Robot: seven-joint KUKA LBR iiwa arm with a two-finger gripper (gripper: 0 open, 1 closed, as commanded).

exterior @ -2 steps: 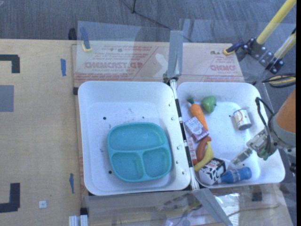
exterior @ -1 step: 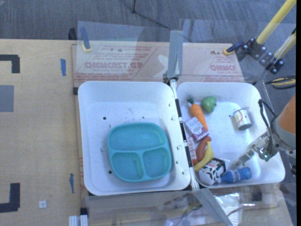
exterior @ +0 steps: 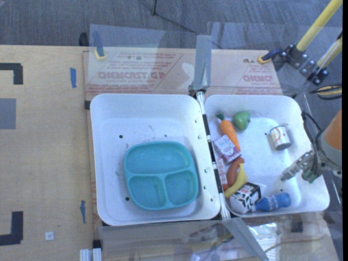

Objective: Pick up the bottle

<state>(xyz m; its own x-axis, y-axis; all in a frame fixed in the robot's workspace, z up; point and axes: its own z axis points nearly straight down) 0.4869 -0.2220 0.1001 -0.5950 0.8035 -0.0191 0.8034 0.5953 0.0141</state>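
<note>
The bottle [exterior: 273, 202] is small and blue with a white cap end. It lies on its side at the front of the right bin [exterior: 304, 113], next to a black-and-white milk carton [exterior: 244, 196]. My gripper [exterior: 297, 175] hangs at the right side of that bin, above and slightly right of the bottle and apart from it. It is open, with nothing between its fingers. The arm's orange band [exterior: 336, 135] is at the view's right edge.
The right bin also holds a carrot [exterior: 229, 132], a green fruit [exterior: 241, 119], a tin can [exterior: 279, 137], a snack packet [exterior: 226, 148] and a banana [exterior: 237, 182]. A teal divided plate [exterior: 161, 175] lies in the left bin [exterior: 109, 113].
</note>
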